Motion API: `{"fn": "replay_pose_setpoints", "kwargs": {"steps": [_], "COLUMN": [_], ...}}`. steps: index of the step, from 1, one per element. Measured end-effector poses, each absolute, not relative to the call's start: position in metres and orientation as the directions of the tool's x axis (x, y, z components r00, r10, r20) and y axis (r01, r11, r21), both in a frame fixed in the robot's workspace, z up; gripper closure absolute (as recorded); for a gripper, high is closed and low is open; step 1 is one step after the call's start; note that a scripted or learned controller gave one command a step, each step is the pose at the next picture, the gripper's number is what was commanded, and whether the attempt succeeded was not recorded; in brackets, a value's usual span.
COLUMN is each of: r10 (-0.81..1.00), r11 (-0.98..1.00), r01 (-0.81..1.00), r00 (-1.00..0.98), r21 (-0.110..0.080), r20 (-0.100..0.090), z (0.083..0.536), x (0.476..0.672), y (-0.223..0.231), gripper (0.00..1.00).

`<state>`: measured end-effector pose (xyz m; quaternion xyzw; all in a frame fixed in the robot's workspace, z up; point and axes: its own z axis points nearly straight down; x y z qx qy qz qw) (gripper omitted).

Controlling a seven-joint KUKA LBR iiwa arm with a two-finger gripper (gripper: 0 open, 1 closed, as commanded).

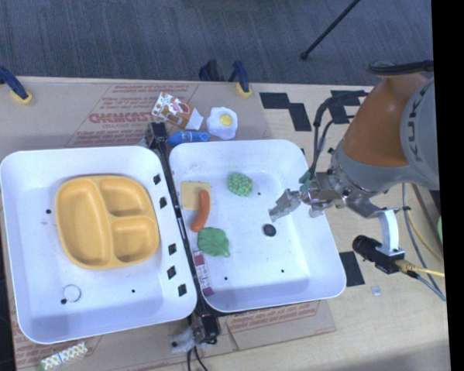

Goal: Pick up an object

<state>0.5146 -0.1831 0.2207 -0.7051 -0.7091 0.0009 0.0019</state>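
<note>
Camera view: gripper (283,207) poised over the right bin (318,273), fingers too blurred to tell whether apart or together, nothing seen between them.

In that bin: bumpy green ball (240,183) toward the back, orange sausage (201,210) lying on a yellow slice (192,194), flat green leaf (213,241) just beside; small dark spot (269,230) below the gripper.

Green leaf (213,241), perhaps lettuce, lying flat.

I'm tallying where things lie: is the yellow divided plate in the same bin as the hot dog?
No, the yellow plate sits in the left bin, while the hot dog lies in the right bin.
</note>
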Motion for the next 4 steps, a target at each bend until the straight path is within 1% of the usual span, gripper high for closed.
{"fn": "replay_pose_setpoints", "kwargs": {"steps": [1,2,3,4], "r10": [0.965,0.853,0.851,0.851], "r11": [0.261,0.522,0.525,0.525], "r01": [0.965,0.853,0.851,0.851], "r00": [-0.261,-0.522,-0.525,-0.525], "r21": [-0.005,-0.005,-0.004,-0.004], "r20": [0.003,-0.004,-0.002,-0.002], "z": [0.099,0.092,0.102,0.102], "x": [0.572,0.651,0.652,0.652], "y": [-0.131,-0.106,-0.105,-0.105], "gripper": [0.00,0.00,1.00,0.00]}}
